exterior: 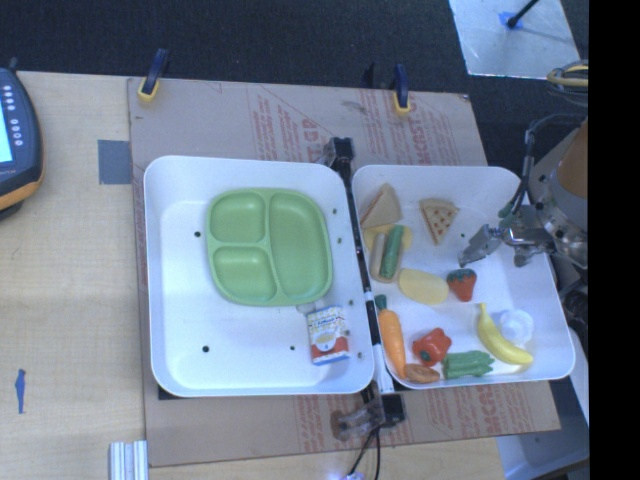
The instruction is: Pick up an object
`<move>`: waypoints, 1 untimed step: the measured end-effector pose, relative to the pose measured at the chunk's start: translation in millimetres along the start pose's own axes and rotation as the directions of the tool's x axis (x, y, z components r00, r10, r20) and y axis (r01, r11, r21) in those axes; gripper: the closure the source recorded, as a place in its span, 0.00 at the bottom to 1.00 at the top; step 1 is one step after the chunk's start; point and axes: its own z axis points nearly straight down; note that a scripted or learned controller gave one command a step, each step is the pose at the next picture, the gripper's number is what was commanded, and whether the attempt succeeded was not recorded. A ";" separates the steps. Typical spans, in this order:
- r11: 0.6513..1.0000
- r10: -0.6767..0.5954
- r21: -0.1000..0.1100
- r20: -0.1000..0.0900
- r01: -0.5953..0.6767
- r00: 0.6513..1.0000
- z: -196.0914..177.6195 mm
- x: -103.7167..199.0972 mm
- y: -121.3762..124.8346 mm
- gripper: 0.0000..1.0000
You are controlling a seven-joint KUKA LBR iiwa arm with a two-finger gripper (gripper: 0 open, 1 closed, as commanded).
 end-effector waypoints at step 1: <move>1.000 -0.001 0.005 -0.001 0.001 1.000 90.1 1.6 7.7 0.00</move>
